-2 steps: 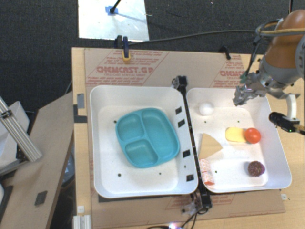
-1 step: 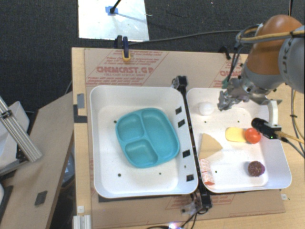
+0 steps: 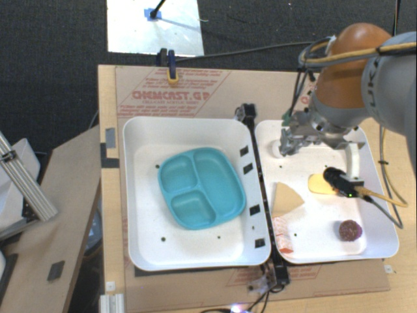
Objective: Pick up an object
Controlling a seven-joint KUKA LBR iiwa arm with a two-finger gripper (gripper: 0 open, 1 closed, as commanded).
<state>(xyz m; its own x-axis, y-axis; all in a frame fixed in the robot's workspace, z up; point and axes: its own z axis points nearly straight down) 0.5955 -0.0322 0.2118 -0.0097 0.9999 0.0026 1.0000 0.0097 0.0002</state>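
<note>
Things to pick are in the right bin (image 3: 386,240). Tan wedge (image 3: 287,197) lies flat by the bin's view-left wall, abt mid-depth. Yellow piece (image 3: 317,184) is just view-right of it, partly hidden by robot hardware. Can't tell if the two touch. Packet (image 3: 284,235), red & white, lies along the same wall just nearer the camera than the wedge, close to the near corner. Dark red ball (image 3: 350,230) sits twd the near view-right corner, well apart from the rest.

Gripper (image 3: 288,146) is in the far view-left part of that bin, pointing down, low over the floor, beyond the wedge & apart from it. Open or closed: can't tell from this angle. Contact w/ the floor: can't tell either. Arm (image 3: 345,70) comes in from view-right, w/ its orange band above the wrist.

Left bin (image 3: 140,194) holds a teal plate (image 3: 202,188) w/ three compartments, lying flat & a bit skewed, nr the middle. Black clips (image 3: 247,168) run along the seam btwn the bins. Both bins rest on a cardboard sheet (image 3: 169,93) w/ red print on the surface.
</note>
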